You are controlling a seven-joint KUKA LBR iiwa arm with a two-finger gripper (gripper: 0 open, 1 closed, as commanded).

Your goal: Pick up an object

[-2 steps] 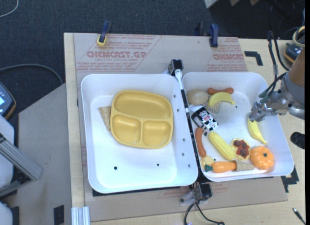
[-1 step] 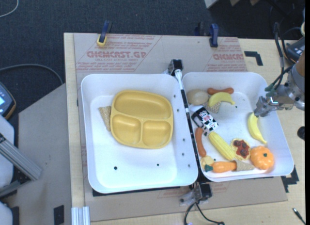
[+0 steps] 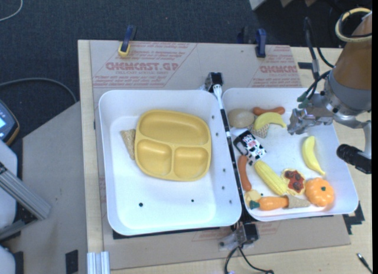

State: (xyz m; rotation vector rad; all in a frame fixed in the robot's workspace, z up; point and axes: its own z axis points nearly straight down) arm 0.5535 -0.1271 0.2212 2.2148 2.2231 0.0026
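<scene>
Yellow, orange and red toy food against two white bins

The moulded three-section plastic plate (image 3: 173, 144) is mustard yellow; the curved toy banana (image 3: 311, 155) and ridged corn cob (image 3: 270, 176) are brighter yellow; the round pumpkin (image 3: 319, 192) and the carrot (image 3: 271, 203) are orange; the small cow figure (image 3: 250, 145) is black-and-white patched; the sausage (image 3: 244, 173) is reddish-orange.

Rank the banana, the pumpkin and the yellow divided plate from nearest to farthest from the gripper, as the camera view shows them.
1. Banana, right bin, just below the gripper.
2. Pumpkin, right bin's near right corner, further down.
3. Yellow divided plate, left bin, well across the divider.
</scene>
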